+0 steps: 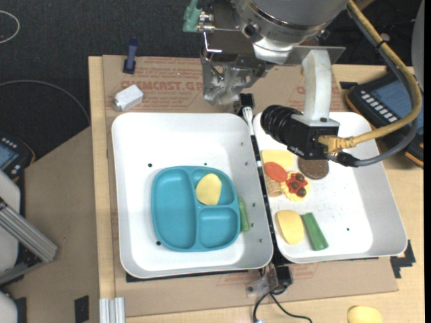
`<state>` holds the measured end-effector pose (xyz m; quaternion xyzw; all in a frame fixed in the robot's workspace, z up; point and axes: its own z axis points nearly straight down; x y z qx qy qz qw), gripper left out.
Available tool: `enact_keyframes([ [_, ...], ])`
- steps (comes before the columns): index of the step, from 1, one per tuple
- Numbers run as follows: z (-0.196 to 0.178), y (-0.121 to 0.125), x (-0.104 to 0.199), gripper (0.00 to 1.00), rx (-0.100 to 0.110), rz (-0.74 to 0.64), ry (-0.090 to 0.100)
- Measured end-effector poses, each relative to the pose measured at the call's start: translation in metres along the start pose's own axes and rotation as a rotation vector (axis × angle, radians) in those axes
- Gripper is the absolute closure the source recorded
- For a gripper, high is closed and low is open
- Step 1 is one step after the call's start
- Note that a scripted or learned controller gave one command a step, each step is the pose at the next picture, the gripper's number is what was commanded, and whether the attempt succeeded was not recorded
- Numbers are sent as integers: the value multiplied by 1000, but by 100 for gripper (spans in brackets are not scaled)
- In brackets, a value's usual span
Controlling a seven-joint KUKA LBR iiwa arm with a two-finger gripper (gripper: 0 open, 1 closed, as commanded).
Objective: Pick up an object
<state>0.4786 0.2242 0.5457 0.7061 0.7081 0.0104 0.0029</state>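
Item: toy food cluster, right bin, its left part. Red piece, yellow piece, green stick, long axis near-far. Gripper: beyond the bins' far edge, left of items. Jaw state: cannot tell. Left bin: blue tray.

Blue tray (yellow piece inside) in left bin

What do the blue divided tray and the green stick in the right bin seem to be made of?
Blue divided tray: likely moulded plastic, smooth with a soft sheen and rounded compartment rims. Green stick: probably plastic or rubbery toy food, matte and uniformly coloured; too small to say more.
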Motion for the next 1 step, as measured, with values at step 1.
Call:
enact_keyframes([
  [1, 179, -5, -2, 100, 35, 5, -18],
])
